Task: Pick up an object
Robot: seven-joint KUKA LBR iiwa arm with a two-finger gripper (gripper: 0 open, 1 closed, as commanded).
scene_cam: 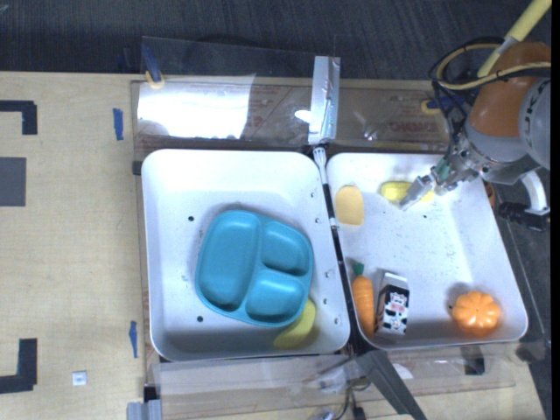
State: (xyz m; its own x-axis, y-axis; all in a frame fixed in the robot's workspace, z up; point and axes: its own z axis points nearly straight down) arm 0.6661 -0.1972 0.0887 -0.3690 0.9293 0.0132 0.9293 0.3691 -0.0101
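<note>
The gripper (420, 189) is low in the right bin (503, 234), near its back wall, and its tip touches or almost touches a small yellow object (395, 189), perhaps a lemon. The view there is small and blurred, so I cannot tell if the object is gripped or only touched.

Other things lie in the same bin: a pale yellow piece (349, 205) just beside the divider, a carrot (362, 300) and a small milk carton (394, 303) near the front, and an orange pumpkin (476, 311) in the front right corner. In the left bin (162, 234) a blue divided plate (254, 268) lies partly over another yellow item (300, 325).

The risk, as I judge it, is that the round yellow object rolls away from the tip toward the wall, or slips out when the arm lifts. It is smooth and curved, so an off-centre grip would squeeze it out sideways.
</note>
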